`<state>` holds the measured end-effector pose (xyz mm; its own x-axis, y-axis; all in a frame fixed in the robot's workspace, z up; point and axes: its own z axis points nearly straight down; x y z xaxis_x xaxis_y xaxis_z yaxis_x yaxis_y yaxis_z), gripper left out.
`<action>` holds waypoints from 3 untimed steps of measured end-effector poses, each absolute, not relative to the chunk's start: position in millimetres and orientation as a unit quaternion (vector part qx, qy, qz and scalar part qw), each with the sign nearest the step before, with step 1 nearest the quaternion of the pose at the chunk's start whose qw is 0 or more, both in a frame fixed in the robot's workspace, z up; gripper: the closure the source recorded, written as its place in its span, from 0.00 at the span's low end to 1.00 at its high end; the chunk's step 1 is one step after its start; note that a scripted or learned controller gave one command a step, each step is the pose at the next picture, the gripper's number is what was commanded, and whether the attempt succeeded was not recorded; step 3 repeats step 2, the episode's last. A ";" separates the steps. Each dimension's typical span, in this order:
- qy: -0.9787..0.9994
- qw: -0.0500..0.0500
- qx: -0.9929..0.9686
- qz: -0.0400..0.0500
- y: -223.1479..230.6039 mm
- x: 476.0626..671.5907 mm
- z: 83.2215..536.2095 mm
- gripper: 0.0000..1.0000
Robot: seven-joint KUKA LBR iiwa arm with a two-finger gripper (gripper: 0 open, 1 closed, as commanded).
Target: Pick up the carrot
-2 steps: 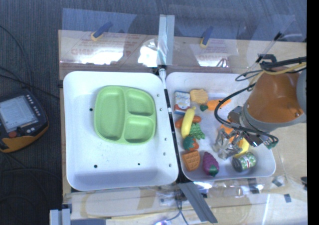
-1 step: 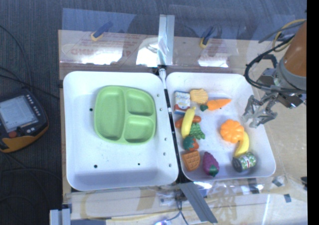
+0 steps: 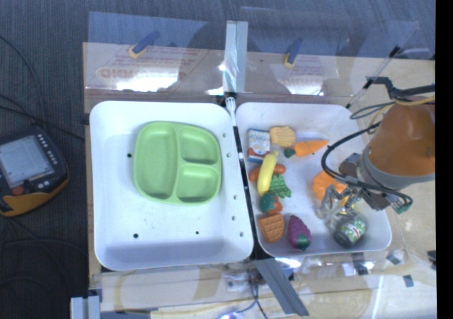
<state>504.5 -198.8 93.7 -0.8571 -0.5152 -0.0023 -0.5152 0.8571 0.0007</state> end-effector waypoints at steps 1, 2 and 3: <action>0.989 -0.002 -0.150 0.002 -144.8 509.0 106.9 1.00; 1.000 -0.001 0.006 0.000 -96.4 515.0 176.5 1.00; 1.000 -0.001 0.006 0.000 -96.4 515.0 176.5 1.00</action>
